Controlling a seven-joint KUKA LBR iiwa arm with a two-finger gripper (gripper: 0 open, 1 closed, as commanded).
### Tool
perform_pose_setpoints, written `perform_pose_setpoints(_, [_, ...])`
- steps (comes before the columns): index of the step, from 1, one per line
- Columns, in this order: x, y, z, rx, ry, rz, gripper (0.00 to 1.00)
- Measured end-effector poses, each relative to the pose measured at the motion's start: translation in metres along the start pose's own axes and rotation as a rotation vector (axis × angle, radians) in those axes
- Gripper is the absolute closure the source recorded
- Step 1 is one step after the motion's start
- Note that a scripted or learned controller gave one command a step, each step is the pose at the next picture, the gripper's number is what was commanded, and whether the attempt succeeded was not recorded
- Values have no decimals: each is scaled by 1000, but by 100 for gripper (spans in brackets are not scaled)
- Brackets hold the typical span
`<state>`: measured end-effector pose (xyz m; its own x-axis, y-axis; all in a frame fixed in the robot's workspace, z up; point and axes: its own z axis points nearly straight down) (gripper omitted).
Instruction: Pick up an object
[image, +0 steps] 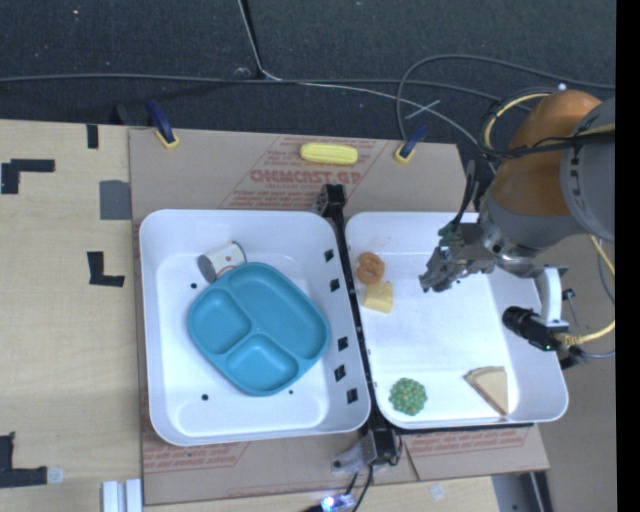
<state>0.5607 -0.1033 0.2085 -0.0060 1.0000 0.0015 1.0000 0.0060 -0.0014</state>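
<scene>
The gripper (438, 276) is seen low over the right bin (450, 330), state can't be told, and the yellow block (378, 297) near that bin's left wall is probably best taken across its flat sides, looking light and fairly stiff.

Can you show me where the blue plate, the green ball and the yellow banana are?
blue plate (258, 327): camera view, its middle divider.
green ball (408, 396): camera view, its bumpy top.
yellow banana (328, 153): camera view, its middle.
</scene>
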Motion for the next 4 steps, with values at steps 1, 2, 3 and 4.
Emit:
perform_pose_setpoints(1, [53, 26, 1, -1, 0, -1, 100])
perform_pose_setpoints(2, [106, 41, -11, -2, 0, -1, 100])
perform_pose_setpoints(3, [148, 56, -14, -1, 0, 0, 100])
perform_pose_setpoints(4, [201, 62, -21, -1, 0, 0, 100])
